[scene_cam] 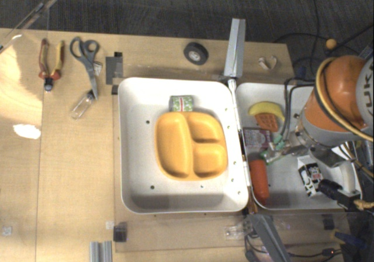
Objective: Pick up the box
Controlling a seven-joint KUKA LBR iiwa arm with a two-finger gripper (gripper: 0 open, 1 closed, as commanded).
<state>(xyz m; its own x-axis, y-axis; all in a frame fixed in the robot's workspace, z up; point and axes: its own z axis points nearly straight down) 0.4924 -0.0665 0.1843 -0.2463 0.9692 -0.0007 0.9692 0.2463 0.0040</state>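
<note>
Grey with an orange band above the wrist, the robot arm [339, 103] reaches in from the right and lowers its two-finger gripper [272, 153] over the left part of the shallow white right-hand bin [292, 192]. Whether the gripper is clenched or released cannot be told, and nothing is seen in its grasp. It hangs just beside a flat purple-grey packet [254, 138] and just beyond a red sausage-shaped cylinder [259, 180]. A yellow banana-like piece [266, 107] and an orange waffle-patterned piece [267, 121] lie farther back.

The small green-and-white box [182, 103] sits well apart, in the shallow white left-hand bin [140, 138]. It lies against the far edge of a yellow three-compartment plastic tray [190, 144], its long axis running left to right.

On the wooden bench [58, 167] beyond lie grey-handled scissors [87, 62], red-handled pliers [49, 62] and a black tape roll [196, 53].
</note>
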